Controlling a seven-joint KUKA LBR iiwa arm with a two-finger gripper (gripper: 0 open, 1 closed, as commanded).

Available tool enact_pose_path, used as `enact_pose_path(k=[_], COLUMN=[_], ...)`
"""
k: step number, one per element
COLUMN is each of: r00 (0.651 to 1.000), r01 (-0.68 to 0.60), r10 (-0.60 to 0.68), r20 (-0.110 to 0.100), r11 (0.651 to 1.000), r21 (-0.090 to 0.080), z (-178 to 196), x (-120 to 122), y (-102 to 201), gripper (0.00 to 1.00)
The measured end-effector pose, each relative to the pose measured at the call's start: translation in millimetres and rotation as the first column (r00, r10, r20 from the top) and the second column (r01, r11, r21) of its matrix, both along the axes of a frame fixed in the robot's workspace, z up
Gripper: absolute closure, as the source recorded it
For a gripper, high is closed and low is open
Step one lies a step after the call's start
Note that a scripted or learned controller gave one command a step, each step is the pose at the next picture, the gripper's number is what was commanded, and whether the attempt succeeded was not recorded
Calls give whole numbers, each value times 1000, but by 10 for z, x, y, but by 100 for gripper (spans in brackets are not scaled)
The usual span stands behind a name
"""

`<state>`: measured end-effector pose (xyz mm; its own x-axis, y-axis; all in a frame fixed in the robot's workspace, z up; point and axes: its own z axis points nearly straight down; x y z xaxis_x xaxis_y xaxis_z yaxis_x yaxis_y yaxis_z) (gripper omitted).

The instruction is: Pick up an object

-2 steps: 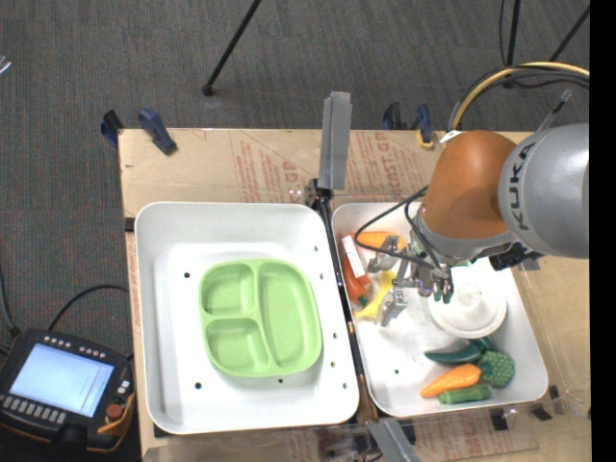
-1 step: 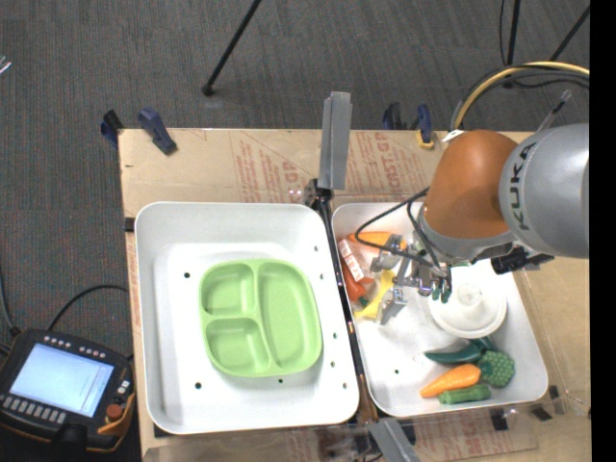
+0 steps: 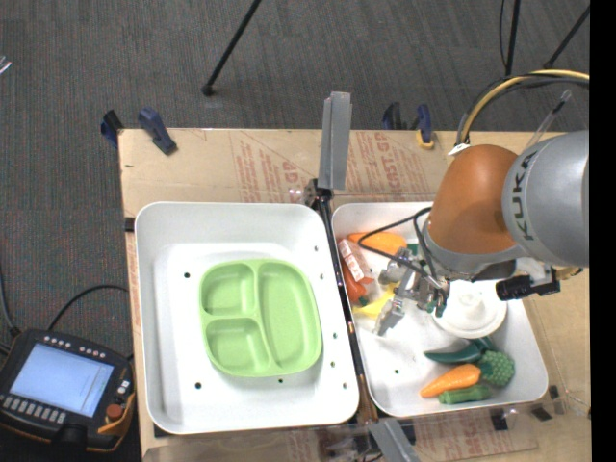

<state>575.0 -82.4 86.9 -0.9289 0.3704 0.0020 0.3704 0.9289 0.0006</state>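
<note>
The carrot [image 3: 450,381], near the front of the right bin [image 3: 404,393], is judged light, stiff and smooth; a mid-length grip is advised. The gripper [image 3: 393,318] is seen released, nothing grasped.

- Two shallow white plastic bins [image 3: 154,258]
- One light-green three-compartment plastic tray [image 3: 260,318]
- Two orange toy carrots [image 3: 450,380]
- One dark-green toy pepper [image 3: 460,351]
- One green toy broccoli [image 3: 498,367]

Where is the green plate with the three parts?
The light green three-compartment plastic plate lies flat in the middle of the left white bin, across the divider from the toy-filled right bin.
</note>
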Motion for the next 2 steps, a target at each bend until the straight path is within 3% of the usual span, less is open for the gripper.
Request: enact_pose_path(k=[1,2], r00=[1000,997], r01=[5,-81], r10=[-5,81], r20=[3,4], r11=[1000,997], r21=[0,-1], z=[8,12], x=[54,245], y=[7,-4], gripper=[0,0])
